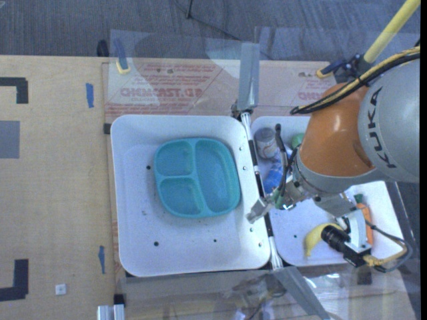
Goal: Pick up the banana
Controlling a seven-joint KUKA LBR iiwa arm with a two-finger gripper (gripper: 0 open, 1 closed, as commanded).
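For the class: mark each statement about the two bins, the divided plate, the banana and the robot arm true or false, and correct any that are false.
1. The teal divided plate lies in the left bin. True.
2. The banana lies on the plate. False: it lies in the right bin.
3. The arm hangs over the right bin. True.
4. The plate holds food. False: its compartments are bare.

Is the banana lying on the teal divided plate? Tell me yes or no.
No: the banana lies in the right bin, while the teal divided plate sits in the left bin.
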